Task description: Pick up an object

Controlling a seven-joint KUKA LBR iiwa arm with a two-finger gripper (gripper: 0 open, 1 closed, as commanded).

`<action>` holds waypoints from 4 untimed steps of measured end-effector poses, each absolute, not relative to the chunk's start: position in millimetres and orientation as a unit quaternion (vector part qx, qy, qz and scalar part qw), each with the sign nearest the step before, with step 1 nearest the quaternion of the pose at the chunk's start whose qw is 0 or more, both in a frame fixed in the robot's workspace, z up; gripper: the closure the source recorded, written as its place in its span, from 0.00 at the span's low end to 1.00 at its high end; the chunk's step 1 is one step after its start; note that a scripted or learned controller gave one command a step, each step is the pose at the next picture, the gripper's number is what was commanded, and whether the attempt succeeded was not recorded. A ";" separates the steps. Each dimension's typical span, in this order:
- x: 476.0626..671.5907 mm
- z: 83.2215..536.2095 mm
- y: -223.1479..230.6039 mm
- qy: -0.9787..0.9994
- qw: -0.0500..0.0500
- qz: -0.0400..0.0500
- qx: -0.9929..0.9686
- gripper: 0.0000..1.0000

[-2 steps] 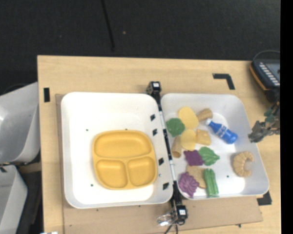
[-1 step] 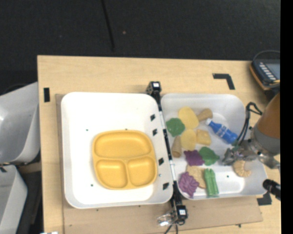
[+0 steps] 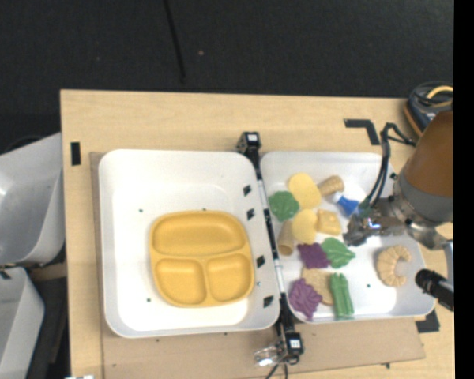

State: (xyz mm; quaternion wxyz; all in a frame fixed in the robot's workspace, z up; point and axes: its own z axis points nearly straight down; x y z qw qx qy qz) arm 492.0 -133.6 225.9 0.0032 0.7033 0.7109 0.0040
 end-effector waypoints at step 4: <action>492.0 327.8 122.3 0.706 -0.002 -0.005 0.709 1.00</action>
